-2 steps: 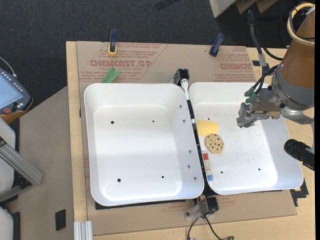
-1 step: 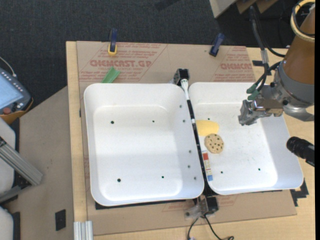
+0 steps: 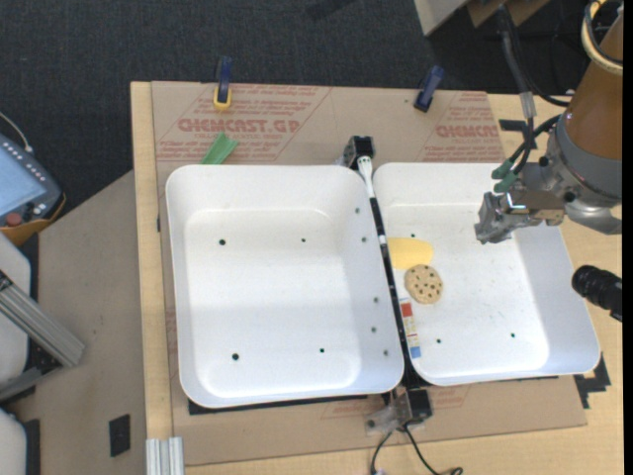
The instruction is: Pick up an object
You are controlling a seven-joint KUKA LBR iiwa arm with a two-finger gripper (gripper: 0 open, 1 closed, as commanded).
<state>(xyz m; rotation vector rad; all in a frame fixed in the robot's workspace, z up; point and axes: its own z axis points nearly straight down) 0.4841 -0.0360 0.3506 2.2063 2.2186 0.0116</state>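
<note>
Presently, from my remote station, I see the grey arm with its orange band point(image 3: 605, 97) reaching in from the right over the right-hand shallow white plastic bin point(image 3: 534, 349), its metal two-finger gripper point(image 3: 492, 228) hanging above the bin's upper middle area. I cannot tell how far the jaws stand apart, and nothing shows between them. Down and to the left of the gripper, near the bin's left wall, lies a pale yellow flat wedge-shaped piece point(image 3: 409, 252), and just below it, touching or nearly touching, a round tan cookie-like disc with dark specks point(image 3: 424, 285). Both are apart from the gripper. Further down along the same wall sits a small narrow item with red and blue markings point(image 3: 409, 330), too small for me to tell what it is. The left-hand shallow white plastic bin point(image 3: 198, 265) sits beside the right one, the two meeting along a dark strip point(image 3: 381, 255) that runs between them. Both bins rest on a brown cardboard sheet with red printed lettering point(image 3: 297, 122) covering the counter. A yellow-and-blue clamp point(image 3: 224, 84) and a blue clamp point(image 3: 429, 88) grip the sheet's far edge, and a small green strip point(image 3: 220, 148) lies on the cardboard near the left bin's far corner.
</note>
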